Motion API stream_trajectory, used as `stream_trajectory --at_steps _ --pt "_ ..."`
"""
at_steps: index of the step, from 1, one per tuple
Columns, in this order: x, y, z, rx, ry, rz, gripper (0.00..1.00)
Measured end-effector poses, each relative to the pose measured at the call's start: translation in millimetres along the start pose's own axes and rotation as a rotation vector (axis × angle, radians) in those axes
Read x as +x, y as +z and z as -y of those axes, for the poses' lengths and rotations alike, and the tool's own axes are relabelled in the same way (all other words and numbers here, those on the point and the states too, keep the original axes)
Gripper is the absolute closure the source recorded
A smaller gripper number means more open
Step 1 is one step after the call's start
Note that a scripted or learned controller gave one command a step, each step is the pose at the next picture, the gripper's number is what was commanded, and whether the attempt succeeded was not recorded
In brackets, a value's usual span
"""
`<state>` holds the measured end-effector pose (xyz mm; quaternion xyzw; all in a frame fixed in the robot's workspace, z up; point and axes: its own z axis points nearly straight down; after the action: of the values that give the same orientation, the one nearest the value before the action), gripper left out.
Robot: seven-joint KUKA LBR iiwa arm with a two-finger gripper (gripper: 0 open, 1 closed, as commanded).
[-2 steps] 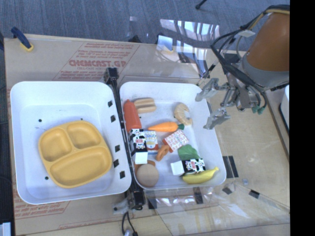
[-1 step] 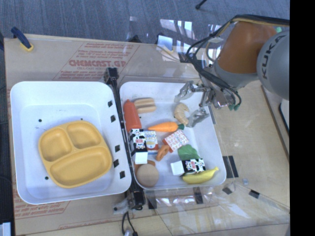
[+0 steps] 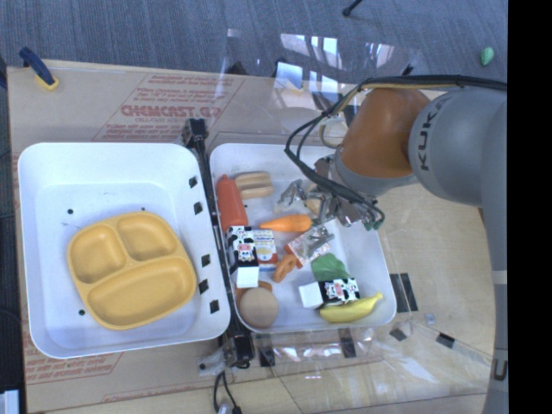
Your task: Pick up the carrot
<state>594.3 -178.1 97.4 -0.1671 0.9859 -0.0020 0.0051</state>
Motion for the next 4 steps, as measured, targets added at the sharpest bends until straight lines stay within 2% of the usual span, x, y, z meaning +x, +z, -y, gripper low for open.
stream_trajectory --at_steps 1,2,3,4 --pt "-4 -14 0 0.005 -0.008 0.006 1.0" --pt "-19 -124 -57 0.002 -0.072 0.008 1.0" --pt "-77 -107 -25 -0.004 0.107 -0.006 1.0" --pt "-28 -1 -65 0.013 -0.125 0.002 1.0"
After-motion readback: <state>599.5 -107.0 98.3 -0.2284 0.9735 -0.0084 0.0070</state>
